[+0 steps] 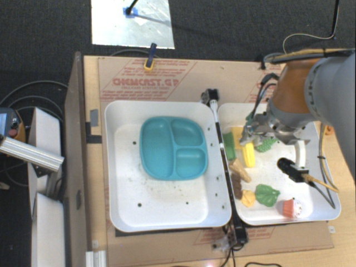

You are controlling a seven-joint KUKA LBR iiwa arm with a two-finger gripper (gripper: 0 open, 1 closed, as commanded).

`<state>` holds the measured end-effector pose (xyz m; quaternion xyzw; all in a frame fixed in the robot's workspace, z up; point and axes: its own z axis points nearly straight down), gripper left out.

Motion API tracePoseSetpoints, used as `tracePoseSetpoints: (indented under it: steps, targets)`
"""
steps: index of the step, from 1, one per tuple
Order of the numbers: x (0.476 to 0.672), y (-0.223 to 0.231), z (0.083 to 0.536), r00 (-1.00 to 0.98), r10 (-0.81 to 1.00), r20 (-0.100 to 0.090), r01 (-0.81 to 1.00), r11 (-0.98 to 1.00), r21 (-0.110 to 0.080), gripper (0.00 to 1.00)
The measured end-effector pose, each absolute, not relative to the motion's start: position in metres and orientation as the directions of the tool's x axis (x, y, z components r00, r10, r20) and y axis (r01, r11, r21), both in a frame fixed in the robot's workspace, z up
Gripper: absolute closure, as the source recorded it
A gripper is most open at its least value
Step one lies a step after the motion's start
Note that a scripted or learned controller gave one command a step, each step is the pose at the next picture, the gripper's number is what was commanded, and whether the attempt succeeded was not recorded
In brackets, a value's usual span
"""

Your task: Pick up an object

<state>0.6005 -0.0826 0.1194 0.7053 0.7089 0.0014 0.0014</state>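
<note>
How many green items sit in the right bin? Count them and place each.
3. A green strip lies along the bin's left wall, a green piece lies just under the gripper, and a green lump sits near the front. The arm may hide more.

Bright even overhead light, soft shadows, slight blur, foil [132, 14] glare

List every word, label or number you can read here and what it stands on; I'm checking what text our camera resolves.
"CHEMCAST GP": large red print, seen upside down, on the brown board under the two white bins.
Smaller red lines above and below that print, and along the board's right part: too blurred to read.
I can make out no text on the teal tray, the toys or the arm.
</note>
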Motion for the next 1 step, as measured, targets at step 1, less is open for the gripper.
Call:
tracePoseSetpoints:
  steps: [1]
  targets:
    - [0.5772,-0.0057,0.1884,-0.011,1.000,0.004,1.000,0.011,0.007,1.00]
